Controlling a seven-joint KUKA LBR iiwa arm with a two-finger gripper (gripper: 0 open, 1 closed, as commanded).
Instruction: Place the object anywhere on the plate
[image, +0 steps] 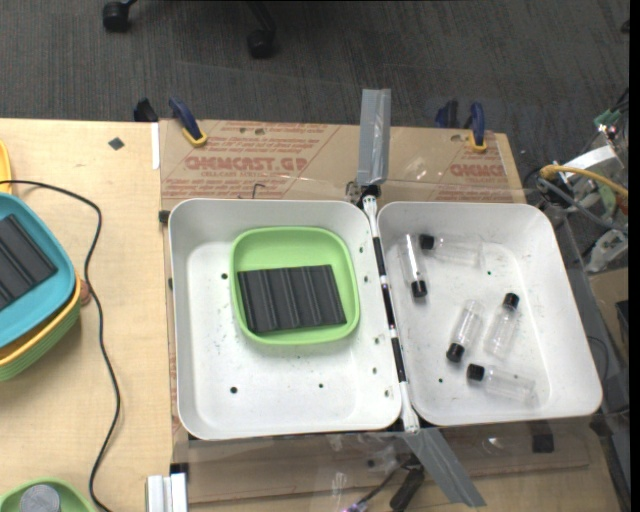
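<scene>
Vials (463, 331) with black caps are scattered in the right bin (560, 300); a green plate (345, 260) is seen in the left bin (200, 340).

Two bins stand side by side on the surface (80, 400), touching along their inner edges. In the left bin (200, 400) a plate (340, 250) lies toward the back, and a ridged pad (293, 298) lies on it. In the right bin (560, 300) five vials (465, 330) lie scattered: two near the back left, three nearer the front. Left of the bins, stacked trays (35, 290) sit at the edge of the surface.
</scene>
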